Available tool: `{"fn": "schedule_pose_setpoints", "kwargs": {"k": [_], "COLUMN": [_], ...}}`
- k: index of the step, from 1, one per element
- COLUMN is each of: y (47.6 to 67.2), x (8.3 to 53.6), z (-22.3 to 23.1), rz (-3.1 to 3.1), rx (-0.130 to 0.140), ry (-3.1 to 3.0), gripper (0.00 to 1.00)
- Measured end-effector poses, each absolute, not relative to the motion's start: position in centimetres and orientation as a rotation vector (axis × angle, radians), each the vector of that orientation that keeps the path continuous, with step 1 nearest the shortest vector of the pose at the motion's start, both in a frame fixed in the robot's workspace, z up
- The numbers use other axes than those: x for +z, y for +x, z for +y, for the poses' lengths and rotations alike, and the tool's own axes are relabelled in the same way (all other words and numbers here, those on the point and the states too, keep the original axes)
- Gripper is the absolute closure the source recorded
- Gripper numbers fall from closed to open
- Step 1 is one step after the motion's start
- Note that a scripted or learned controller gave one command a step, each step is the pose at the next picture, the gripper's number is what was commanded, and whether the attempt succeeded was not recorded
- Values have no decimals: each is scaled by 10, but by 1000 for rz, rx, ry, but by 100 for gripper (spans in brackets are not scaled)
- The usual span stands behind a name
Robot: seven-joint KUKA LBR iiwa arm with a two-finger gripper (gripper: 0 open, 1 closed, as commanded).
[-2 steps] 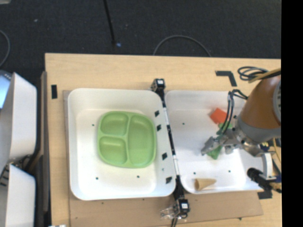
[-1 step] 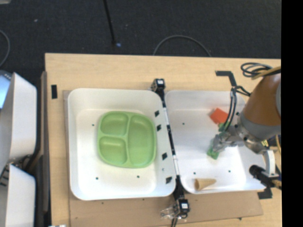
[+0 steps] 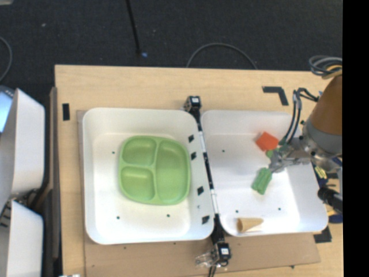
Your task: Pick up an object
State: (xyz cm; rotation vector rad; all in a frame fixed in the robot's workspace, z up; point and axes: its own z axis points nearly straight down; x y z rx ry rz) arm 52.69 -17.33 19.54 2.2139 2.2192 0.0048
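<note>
The right bin (image 3: 230, 137) holds three small objects. A green oblong piece (image 3: 261, 182) lies tilted near the bin's middle. An orange block (image 3: 266, 141) sits further back, and a tan wedge (image 3: 250, 225) rests by the front wall. My gripper (image 3: 277, 161) reaches in from the right and hangs low over the upper end of the green piece, just in front of the orange block. Whether it touches the green piece is unclear.
The left bin (image 3: 98, 212) carries a green divided plate (image 3: 154, 169). A black-clipped divider (image 3: 203, 166) separates the two bins. Cables and the arm's grey and orange body (image 3: 327, 117) crowd the right bin's right side.
</note>
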Motion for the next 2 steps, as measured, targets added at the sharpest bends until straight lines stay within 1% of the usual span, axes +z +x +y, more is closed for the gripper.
{"fn": "schedule_pose_setpoints", "kwargs": {"k": [1, 2], "y": [535, 537], "x": [242, 296], "z": [-175, -176], "rz": [2220, 2221], "rx": [5, 5], "ry": [2214, 2212], "gripper": [100, 100]}}
